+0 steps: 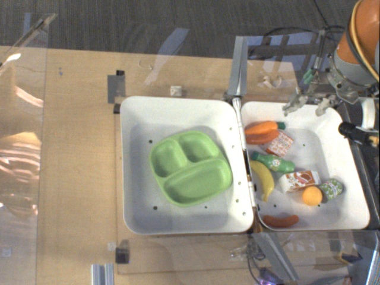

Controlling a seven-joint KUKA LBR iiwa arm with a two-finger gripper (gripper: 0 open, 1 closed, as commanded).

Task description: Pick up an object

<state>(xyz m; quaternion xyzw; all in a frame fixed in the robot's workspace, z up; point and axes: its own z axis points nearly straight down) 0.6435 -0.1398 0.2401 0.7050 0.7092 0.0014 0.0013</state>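
Where the right bin (356, 177) holds its jumble of toy food, we count several things that could be picked. An orange carrot (261, 130) lies at the far left of that bin, with a small red-and-white packet (279, 143) touching its near side. Just nearer us a green bottle (273, 161) lies on its side, and a yellow banana (263, 180) curves along the bin's left wall beside it. A red-and-white carton (295, 180) sits toward the middle, with an orange ball (312, 196) against its near right corner and a green speckled object (332, 189) just right of the ball. A brown sausage (280, 221) lies alone by the near wall.

The hand (309, 103) hangs over the far edge of this bin, above and apart from all the food, with two pale fingers (293, 104) pointing down and spread; nothing sits between them. The grey arm (353, 70) with its orange band (365, 28) enters from the upper right.

In the left bin (133, 159) we see one thing, a green divided plate (190, 168) with three compartments, resting near the middle and turned at a slant. The two bins touch along their shared edge on the wooden desk (65, 159).
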